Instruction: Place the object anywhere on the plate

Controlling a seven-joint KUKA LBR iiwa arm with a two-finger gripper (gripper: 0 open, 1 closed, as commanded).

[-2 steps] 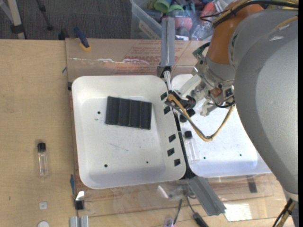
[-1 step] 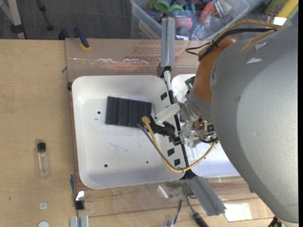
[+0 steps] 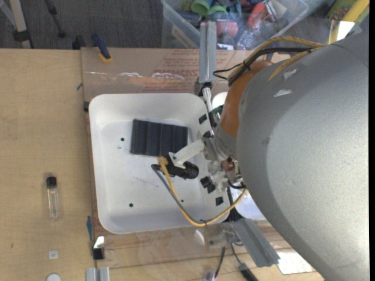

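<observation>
Wooden bench [image 3: 35, 110] at left, a small vial [image 3: 51, 195] lying on it. Then the white bin [image 3: 111, 215], with the black slab [image 3: 159, 138] flat on its floor. My gripper [image 3: 214, 167] hangs at the bin's right rim; how my jaws stand I cannot tell. Beyond the bench are grey carpet [image 3: 88, 10] and a toy tub [image 3: 176, 16].

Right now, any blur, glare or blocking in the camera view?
Camera view: the arm sits close to the lens, soft-edged, and blocks most of the right side; the white bin is evenly lit with mild shadow along its walls, no blown-out glare; the black ribbed pad is sharp enough to show its ridges.
</observation>
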